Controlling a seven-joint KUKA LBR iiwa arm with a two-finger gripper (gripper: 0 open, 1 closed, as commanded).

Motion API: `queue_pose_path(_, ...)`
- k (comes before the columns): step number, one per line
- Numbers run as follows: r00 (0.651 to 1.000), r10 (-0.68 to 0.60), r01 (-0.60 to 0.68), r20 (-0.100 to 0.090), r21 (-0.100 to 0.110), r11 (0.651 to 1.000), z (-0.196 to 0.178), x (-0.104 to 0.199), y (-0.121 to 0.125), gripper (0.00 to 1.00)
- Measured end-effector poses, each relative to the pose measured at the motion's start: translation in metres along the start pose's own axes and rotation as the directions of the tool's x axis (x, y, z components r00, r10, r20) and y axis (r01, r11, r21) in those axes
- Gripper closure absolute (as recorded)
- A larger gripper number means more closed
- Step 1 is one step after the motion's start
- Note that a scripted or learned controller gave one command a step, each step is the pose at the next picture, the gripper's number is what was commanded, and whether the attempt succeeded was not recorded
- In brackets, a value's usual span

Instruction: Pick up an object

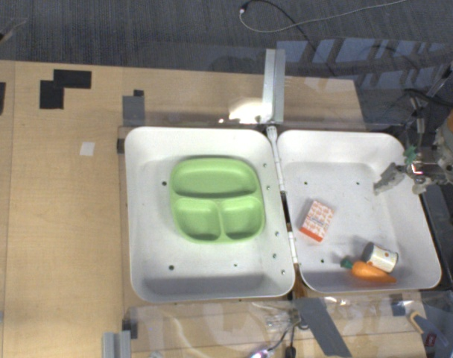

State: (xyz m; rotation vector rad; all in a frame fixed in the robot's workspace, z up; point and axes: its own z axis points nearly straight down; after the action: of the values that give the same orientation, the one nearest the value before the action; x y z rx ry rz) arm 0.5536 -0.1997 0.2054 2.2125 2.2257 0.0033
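We log two white bins side by side on the bench. The left bin (pixel 144 200) holds a green tray (pixel 215 198) with three compartments, sitting about centre.

In the right bin (pixel 346 148) we count three things, all in its lower half. A small red-and-white packet (pixel 317 221) lies flat near the middle, tilted. At about 5 o'clock from it, near the front wall, lies an orange carrot (pixel 371 272), with a white cylinder (pixel 381 257) touching it at the carrot's 1 o'clock. A dark cap on the cylinder points toward 10 o'clock.

The gripper (pixel 394 176) shows at the bin's 3 o'clock rim, at the top right, reaching in from the right. We see one grey finger slanting down toward 8 o'clock over the bin floor. Whether the claw is open or closed we cannot tell; nothing shows between its parts. It sits well apart from the packet, which lies at its 8 o'clock, and from the carrot and cylinder at its 6 o'clock.
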Motion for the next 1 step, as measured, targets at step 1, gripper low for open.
queue_pose_path(1,1.0,-0.028,0.028,-0.001,0.001,1.0,0.0818,0.0955,0.0471,0.0)
